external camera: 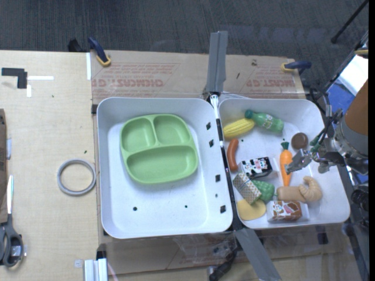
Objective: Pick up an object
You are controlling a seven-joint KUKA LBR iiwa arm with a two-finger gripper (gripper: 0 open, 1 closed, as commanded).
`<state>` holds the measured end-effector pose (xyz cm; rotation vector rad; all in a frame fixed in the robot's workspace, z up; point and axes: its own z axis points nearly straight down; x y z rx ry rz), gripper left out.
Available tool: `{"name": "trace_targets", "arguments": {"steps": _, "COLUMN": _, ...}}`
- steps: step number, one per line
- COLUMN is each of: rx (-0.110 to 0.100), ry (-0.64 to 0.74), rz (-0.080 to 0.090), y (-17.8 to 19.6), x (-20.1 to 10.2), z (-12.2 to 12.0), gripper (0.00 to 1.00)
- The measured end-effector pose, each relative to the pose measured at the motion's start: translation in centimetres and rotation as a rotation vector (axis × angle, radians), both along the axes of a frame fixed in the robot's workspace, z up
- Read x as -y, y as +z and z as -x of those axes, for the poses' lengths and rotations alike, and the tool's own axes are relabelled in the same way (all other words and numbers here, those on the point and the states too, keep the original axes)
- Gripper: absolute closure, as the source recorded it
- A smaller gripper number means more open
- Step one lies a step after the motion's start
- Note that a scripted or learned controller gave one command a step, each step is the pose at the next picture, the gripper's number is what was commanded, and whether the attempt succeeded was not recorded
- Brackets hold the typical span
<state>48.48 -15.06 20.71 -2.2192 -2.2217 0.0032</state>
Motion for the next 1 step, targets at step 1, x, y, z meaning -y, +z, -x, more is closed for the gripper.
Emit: {"name": "trace_targets", "arguments": {"steps": 1, "rx": 0.0, "ry": 0.003, "rz": 0.0, "y": -6.28, "x": 1.91, "z": -5.61, "gripper": 0.0}}
